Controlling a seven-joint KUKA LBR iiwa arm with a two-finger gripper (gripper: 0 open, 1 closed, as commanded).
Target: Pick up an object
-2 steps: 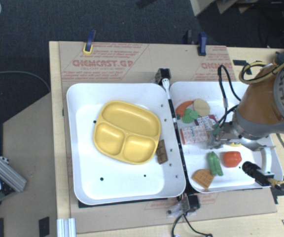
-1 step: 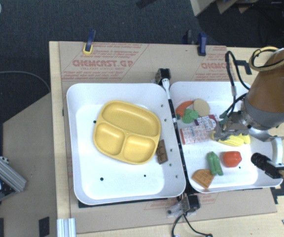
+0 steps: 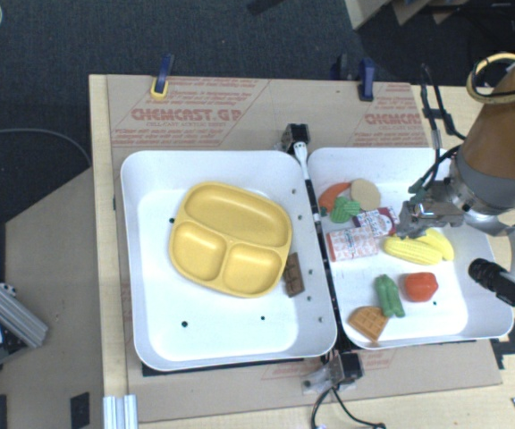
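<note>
Fingers (image 3: pixel 416 224) touching yellow corn (image 3: pixel 416 248) from above.

My arm (image 3: pixel 499 150) is grey with an orange band, thin black cables trailing along its wrist

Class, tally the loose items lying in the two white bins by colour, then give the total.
Yellow: 2, divided plate, corn
Red/orange: 2
Green: 2
Brown/tan: 3
Red-and-white packet: 1
Total: 10

a robotics lab: clamped bench (image 3: pixel 240 105), cables (image 3: pixel 25 132).
</note>
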